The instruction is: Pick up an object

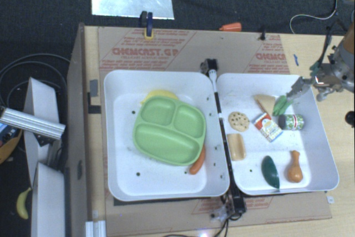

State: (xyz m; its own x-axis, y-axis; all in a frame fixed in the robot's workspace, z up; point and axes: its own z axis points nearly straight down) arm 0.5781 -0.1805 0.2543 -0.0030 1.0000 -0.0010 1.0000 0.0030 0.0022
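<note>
My gripper (pixel 292 94) reaches in from the right over the far side of the right bin (pixel 321 141). Its tip meets a small green object (pixel 282 104) lying between a yellow cheese wedge (pixel 266 101) and a green-labelled can (pixel 292 122). I cannot tell whether the green object is held. Also in this bin are a red and white box (pixel 269 128), a cookie (pixel 238 120), a bread slice (pixel 237 147), a dark green vegetable (pixel 270 171) and a chicken drumstick (pixel 294 167).
The left bin (pixel 119 119) holds a green divided tray (pixel 169 130) on top of a yellow item (pixel 158 95), with an orange sausage (pixel 197 164) at the tray's near right corner. A black divider rail (pixel 220 119) separates the bins.
</note>
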